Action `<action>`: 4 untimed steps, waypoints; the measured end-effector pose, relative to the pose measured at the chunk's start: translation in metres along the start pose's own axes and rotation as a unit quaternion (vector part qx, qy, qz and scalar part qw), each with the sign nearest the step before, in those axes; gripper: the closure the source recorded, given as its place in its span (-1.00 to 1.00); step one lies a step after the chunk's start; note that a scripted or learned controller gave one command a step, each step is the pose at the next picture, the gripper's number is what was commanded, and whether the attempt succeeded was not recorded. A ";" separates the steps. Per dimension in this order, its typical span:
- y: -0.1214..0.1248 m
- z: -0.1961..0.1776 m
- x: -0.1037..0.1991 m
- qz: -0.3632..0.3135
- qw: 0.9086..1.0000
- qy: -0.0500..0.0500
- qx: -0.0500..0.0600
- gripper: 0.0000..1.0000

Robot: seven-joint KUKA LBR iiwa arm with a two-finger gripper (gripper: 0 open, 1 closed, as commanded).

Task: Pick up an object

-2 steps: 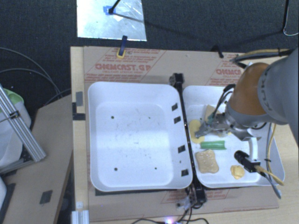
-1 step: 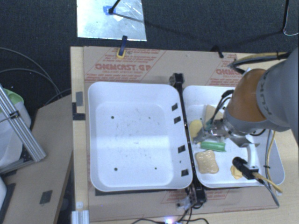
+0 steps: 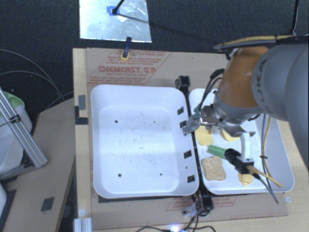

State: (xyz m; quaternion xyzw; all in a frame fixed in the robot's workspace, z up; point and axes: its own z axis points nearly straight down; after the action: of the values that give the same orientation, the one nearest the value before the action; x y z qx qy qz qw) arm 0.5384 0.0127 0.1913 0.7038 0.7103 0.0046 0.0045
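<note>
The right bin (image 3: pixel 277 170) holds several small things. A pale yellow piece (image 3: pixel 204 138) and a second yellow piece (image 3: pixel 228 136) lie just under the wrist. In front of them is a green stick-shaped thing (image 3: pixel 217 151). A tan, waffle-like slab (image 3: pixel 213 168) lies near the front edge, and a small yellow bit (image 3: pixel 245 179) sits to its right. My gripper (image 3: pixel 206 122) hangs low over the bin's left side, close to the wall between the bins and right above the pale yellow piece. The wrist hides its fingers.
The left bin (image 3: pixel 140 144) stands beside the right one, with black clips along the shared wall (image 3: pixel 189 129). Both bins rest on a cardboard sheet (image 3: pixel 130 66). A shiny metal plate (image 3: pixel 115 13) lies behind them, and an aluminium frame (image 3: pixel 19 134) stands at the far left.
</note>
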 end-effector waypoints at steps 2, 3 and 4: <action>-0.050 -0.108 -0.029 0.005 1.000 0.000 0.001 1.00; -0.015 -0.120 -0.023 0.002 1.000 0.000 0.003 1.00; -0.041 -0.167 0.041 -0.001 1.000 0.002 0.003 1.00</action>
State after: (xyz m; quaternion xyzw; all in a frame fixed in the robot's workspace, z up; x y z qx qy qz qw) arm 0.4951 0.0534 0.3573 0.7029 0.7113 0.0037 0.0012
